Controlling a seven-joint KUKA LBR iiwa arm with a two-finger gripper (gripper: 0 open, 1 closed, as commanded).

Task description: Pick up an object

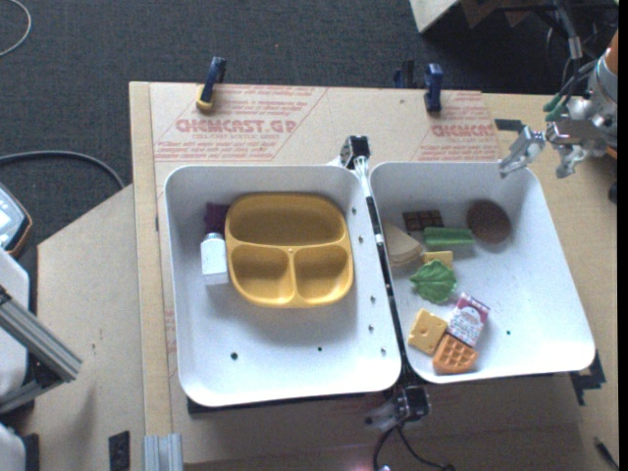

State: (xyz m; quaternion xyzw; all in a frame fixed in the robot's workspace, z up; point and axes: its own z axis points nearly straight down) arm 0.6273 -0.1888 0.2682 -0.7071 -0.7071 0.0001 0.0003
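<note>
Spread across the bench, two white bins: right bin point(564, 292) directly below the gripper point(543, 153), left bin point(186, 292) far off to its left. Hovering over the right bin's upper right rim, fingers point(517, 155) spread apart, nothing between them. Largest item, a yellow divided plate point(289, 248), well to the gripper's left in the left bin, with a small white bottle point(214, 258) touching the plate's far side. Nearest the gripper, just below and left, a brown round disc point(489, 222). Farther down-left, a green block point(449, 236), a dark chocolate piece point(423, 221) and a green leaf point(435, 282). Farthest below, a cheese wedge point(427, 331), a waffle point(453, 354) and a small pink carton point(469, 320).
</note>
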